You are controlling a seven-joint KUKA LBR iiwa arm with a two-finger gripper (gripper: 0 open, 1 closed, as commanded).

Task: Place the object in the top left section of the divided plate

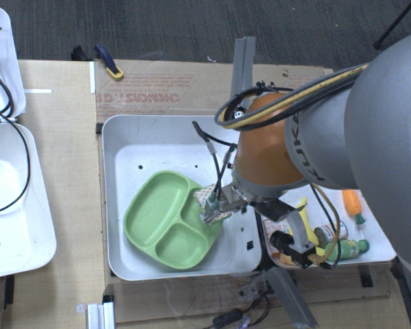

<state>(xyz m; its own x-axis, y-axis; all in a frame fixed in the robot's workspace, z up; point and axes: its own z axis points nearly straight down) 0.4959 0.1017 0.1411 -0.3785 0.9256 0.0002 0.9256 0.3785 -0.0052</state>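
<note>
Over the right edge of the green divided plate (166, 218) hangs the gripper (214, 210), at the end of the grey arm (370, 115) with its orange band (267, 142), which reaches in from the right and hides much of that side of the bench. Whether the claw is clenched or released cannot be told, as it is small and blurred against what lies beneath. At its tip sits a small pale, patterned object (209, 204), touching or overlapping the plate's right rim; whether the claw grasps it or it merely rests there is unclear.

The plate lies in the left bin (116, 184), toward its near side, turned at an angle. It has one large section on the left and far side, and smaller sections on the near right. The object is at the right rim, beside the smaller far section, not in the large section.

Right of the arm, in the other bin, lie several items partly hidden: an orange piece (353, 201), a green bottle-like thing (349, 249), and something yellow (303, 218). Black cables (216, 156) loop from the wrist. On the far cardboard surface (157, 88) rests a blue and yellow clamp (108, 62). At the far left stands a white appliance (7, 184) with a black cord (14, 115).
</note>
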